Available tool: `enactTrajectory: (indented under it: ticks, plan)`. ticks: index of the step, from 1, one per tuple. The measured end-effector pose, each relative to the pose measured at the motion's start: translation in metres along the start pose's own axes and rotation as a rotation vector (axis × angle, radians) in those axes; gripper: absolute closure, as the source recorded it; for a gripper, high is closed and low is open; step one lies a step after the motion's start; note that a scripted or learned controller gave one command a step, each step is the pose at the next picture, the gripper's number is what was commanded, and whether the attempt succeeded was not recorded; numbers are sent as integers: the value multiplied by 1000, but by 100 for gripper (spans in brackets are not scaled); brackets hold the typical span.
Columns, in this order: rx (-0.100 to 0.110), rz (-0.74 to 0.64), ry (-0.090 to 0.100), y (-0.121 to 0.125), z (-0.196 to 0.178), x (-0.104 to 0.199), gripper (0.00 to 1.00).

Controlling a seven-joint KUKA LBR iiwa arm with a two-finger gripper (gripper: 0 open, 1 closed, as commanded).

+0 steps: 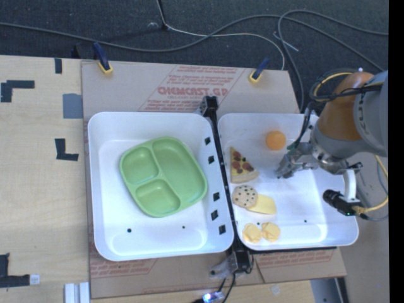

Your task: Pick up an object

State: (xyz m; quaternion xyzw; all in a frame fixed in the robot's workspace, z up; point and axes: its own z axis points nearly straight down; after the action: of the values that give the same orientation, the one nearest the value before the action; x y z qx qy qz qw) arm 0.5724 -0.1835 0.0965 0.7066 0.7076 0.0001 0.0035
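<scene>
1. The left bin (101, 169) holds a green divided tray (163, 175), which lies flat, turned at a slant, with three compartments. It sits left of the black divider (218, 169) that runs between the two bins, and stays clear of it.
2. The divider serves as the landmark for everything else. Just right of it, in the right bin (309, 232), a toy pizza slice (240, 164) lies flat with its point toward the far end of the divider.
3. Below the pizza slice, still just right of the divider, a chocolate-chip cookie (244, 197) rests with its right edge touching or overlapping a pale yellow cheese wedge (263, 204).
4. Nearer the bin's front wall, a little further right of the divider, a yellow lumpy piece (261, 233) lies apart from the cookie and cheese.
5. An orange ball (275, 140) sits well right of the divider, toward the far side of the right bin, with bare white floor around it.
6. The gripper (285, 169) is low over the right bin's floor, right of the pizza slice and below the orange ball, touching neither. No object is visible between its fingers; whether they are apart or together cannot be made out.
7. The grey arm (344, 128) with its orange band reaches over the bin's right wall, furthest from the divider.
</scene>
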Motion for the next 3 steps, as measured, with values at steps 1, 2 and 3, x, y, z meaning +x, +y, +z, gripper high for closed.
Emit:
enactTrajectory:
  ticks: [1,2,3]
  plan:
    - [3,1,4,7,-57,-6,100]
    - [2,-1,4,15,-108,2,100]
    - [2,0,4,18,-150,3,100]
